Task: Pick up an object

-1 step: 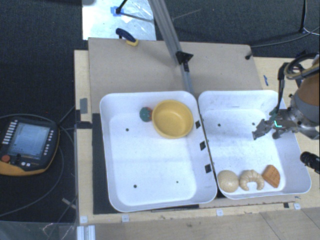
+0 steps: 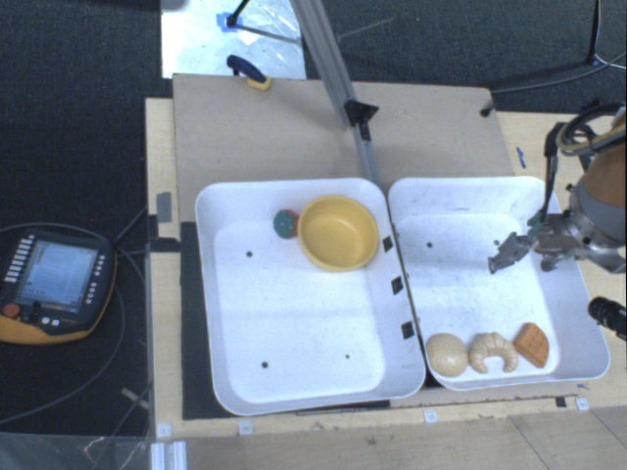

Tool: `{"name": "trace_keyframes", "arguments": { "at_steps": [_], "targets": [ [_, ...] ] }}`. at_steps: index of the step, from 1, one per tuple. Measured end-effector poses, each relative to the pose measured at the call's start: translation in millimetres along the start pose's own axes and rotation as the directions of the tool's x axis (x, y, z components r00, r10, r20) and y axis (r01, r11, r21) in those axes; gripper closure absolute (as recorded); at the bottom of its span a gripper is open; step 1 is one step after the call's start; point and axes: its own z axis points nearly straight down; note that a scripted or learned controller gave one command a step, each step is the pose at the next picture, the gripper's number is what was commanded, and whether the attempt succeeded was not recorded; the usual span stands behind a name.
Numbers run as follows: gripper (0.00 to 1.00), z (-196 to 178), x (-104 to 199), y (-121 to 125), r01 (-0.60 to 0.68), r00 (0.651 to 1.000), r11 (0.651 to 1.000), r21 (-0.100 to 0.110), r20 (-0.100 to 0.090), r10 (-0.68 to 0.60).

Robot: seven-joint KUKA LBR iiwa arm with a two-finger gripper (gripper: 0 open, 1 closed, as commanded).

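Observation:
The right bin [image 2: 460, 204] holds three food pieces along its near edge: a round beige bun [image 2: 448, 354], a pale croissant [image 2: 495, 352] and an orange waffle-like piece [image 2: 533, 344]. In the left bin [image 2: 294, 360] a yellow bowl [image 2: 338, 233] sits at the far right corner, with a small teal ball [image 2: 285, 223] touching its left side. My gripper [image 2: 509, 254] hangs over the right side of the right bin, reaching in from the right, well beyond the food pieces. Nothing shows in its grasp.
A slanted metal pole [image 2: 333, 62] ends just behind the gap between the bins. A blue and yellow clamp [image 2: 249, 70] sits on the board's far edge. A teach pendant [image 2: 49, 282] lies on the floor to the left.

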Motion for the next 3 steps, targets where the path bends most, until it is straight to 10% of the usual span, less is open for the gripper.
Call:
{"name": "trace_keyframes", "arguments": {
  "at_steps": [2,3],
  "targets": [
    [0.0,110.6,-0.6,1.6,0.0,1.0,1.0,0.004,-0.001,0.0],
    [1.0,98.0,-1.1,3.0,0.0,1.0,1.0,-0.001,0.0,0.0]
  ]
}}
